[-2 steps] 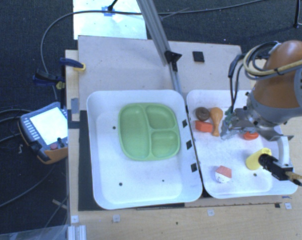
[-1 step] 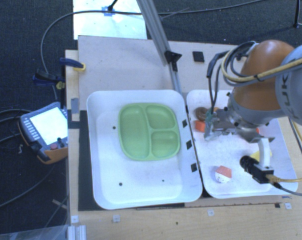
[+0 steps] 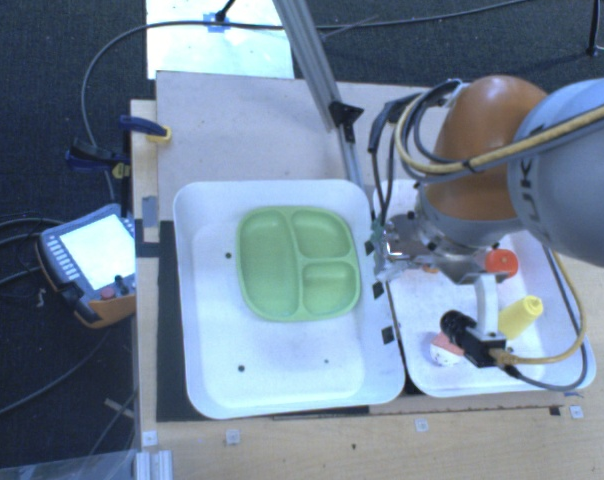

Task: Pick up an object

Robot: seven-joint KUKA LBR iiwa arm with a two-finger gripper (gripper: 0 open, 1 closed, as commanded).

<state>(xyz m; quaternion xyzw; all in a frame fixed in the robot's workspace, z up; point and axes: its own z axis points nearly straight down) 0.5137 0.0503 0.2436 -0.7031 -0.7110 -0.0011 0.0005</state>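
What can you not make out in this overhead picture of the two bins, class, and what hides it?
- End effector: its fingers lie beneath the grey arm's orange band.
- Right shallow white bin: the arm covers its far half.
- Small white-and-red object: too small to identify, partly behind a black part.
- Yellow plastic bottle-shaped item: blurred detail.

Green divided plate [image 3: 298,264] in left white bin [image 3: 207,368]; handheld pendant [image 3: 90,261] off-bench, left.

Yellow bottle-shaped object [image 3: 520,315] lying tilted in the right bin [image 3: 572,373]. Small red-and-white object [image 3: 444,349] near the bin's front. Orange-red piece [image 3: 501,262] partly hidden under the arm.
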